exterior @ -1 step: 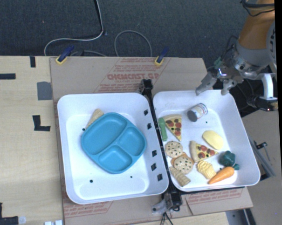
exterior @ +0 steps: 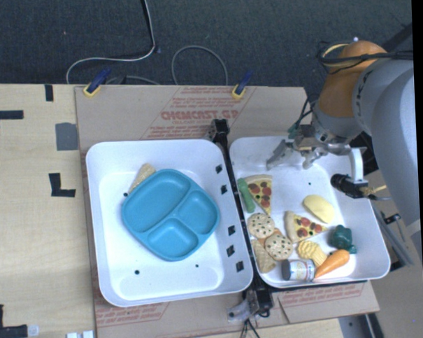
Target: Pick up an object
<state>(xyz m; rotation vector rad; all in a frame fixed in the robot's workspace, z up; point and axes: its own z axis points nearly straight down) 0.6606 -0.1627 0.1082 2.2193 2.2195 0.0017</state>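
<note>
Jaws (exterior: 292, 158) spread apart, empty, above the pizza slice (exterior: 258, 193).

Pale item (exterior: 142, 176) mostly hidden beneath the blue tray (exterior: 171, 213)

Grey arm (exterior: 384, 115) reaching from right, tool (exterior: 293, 156) fingers spread, empty

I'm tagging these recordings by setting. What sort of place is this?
Most likely a robotics lab bench for pick-up trials, not a kitchen: the arm reaches over two white bins, the toy food looks plastic, and cardboard is clamped under them.
</note>
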